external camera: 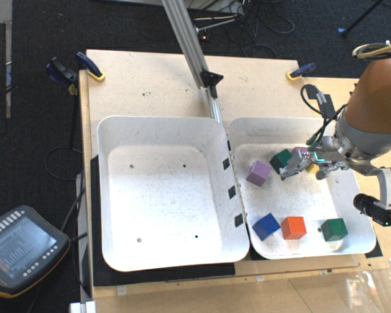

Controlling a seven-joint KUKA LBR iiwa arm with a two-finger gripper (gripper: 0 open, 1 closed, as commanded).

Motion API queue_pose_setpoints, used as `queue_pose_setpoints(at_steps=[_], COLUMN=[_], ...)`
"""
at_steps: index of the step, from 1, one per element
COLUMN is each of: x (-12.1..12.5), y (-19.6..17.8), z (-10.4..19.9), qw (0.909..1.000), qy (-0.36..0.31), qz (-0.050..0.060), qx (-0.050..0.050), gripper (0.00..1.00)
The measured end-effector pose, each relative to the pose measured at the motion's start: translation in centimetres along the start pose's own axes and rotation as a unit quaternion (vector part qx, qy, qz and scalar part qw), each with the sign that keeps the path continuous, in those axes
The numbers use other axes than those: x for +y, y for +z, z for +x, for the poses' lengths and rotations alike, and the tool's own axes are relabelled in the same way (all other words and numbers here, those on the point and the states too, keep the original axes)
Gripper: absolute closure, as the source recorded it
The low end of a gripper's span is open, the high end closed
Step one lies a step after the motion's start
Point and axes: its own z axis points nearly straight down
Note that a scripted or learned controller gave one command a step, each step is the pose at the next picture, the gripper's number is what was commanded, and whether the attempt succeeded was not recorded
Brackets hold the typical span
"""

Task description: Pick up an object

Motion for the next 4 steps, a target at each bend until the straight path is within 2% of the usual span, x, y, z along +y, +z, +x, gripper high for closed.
queue_pose_setpoints(at_steps=[1,2,3,4], x=[-0.4,0.4,0.4,0.5], y=[4.4,9.5,14.2,13.1], z=[0.2,0.8,0.8,0.8], qw=[1.0000,1.0000,1.0000,1.0000], qy=[0.000,0.000,0.000,0.000], qz=[0.002,0.003,0.000,-0.001], qx=[0.000,0.000,0.000,0.000], gripper=[0.00,0.00,0.00,1.00])
